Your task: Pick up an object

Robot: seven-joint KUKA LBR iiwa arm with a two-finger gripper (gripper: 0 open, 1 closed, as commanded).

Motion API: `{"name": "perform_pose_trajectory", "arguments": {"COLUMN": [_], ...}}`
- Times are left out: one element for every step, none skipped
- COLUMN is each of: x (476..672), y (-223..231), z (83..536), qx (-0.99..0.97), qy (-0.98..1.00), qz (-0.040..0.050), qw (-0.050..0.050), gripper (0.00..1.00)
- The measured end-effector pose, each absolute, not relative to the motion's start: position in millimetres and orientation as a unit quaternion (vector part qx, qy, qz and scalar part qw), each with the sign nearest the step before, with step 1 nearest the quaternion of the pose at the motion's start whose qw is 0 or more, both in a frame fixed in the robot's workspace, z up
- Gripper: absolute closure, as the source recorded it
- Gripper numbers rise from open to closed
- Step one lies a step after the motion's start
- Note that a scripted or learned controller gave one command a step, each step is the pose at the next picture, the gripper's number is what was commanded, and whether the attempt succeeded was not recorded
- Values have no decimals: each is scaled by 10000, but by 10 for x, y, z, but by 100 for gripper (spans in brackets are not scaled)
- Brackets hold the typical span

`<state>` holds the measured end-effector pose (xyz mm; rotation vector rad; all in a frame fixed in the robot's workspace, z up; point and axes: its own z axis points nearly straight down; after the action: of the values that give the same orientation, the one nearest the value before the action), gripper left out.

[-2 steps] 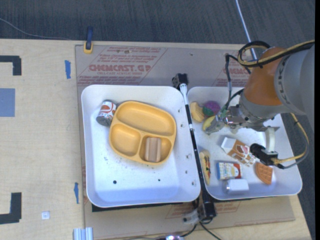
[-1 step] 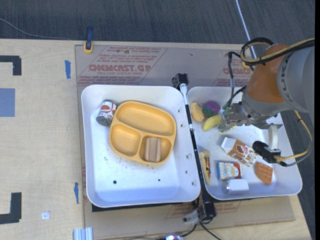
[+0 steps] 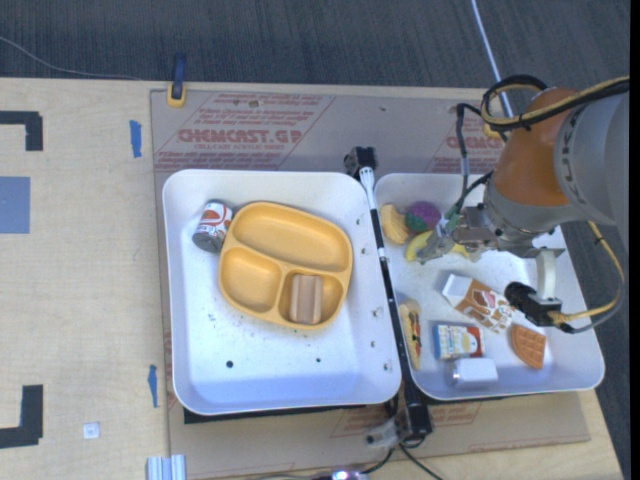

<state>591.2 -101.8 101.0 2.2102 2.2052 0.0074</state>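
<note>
The arm (image 3: pixel 560 158) reaches over the right bin (image 3: pixel 575 378) and bends down into its top part. The gripper (image 3: pixel 447 240) sits low there, likely because the program is trying for one of the things at that end. The view does not show if it is released or clenched, so that cannot be told. Nothing can be seen held in it.

Just left of the gripper lie a banana (image 3: pixel 394 225) and a purple ball (image 3: pixel 423 213), side by side near the bin's top left corner. A yellow piece (image 3: pixel 417 247) pokes out right by the gripper. One of these is probably the thing to pick, but which one is not clear.

Lower in the right bin, away from the gripper, are a white block (image 3: pixel 456 288), a brown packet (image 3: pixel 487 306), a small carton (image 3: pixel 457 341), an orange cracker (image 3: pixel 528 346) and a white box (image 3: pixel 474 370). They lie close together but are not in the gripper's way.

The banana and ball sit close to the bin wall, so there is little room on that side.

The left bin (image 3: pixel 200 368) holds a yellow tray (image 3: pixel 270 238) with a brown block (image 3: pixel 305 298) in one part. A can (image 3: pixel 211 225) lies touching the tray's left edge.
</note>
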Motion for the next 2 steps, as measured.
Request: {"name": "perform_pose_trajectory", "arguments": {"x": [5703, 5412], "y": [-981, -982], "z": [899, 899], "qx": [7068, 7069], "qy": [7074, 7073], "qz": [45, 43], "qw": [77, 74], "gripper": [0, 0]}}
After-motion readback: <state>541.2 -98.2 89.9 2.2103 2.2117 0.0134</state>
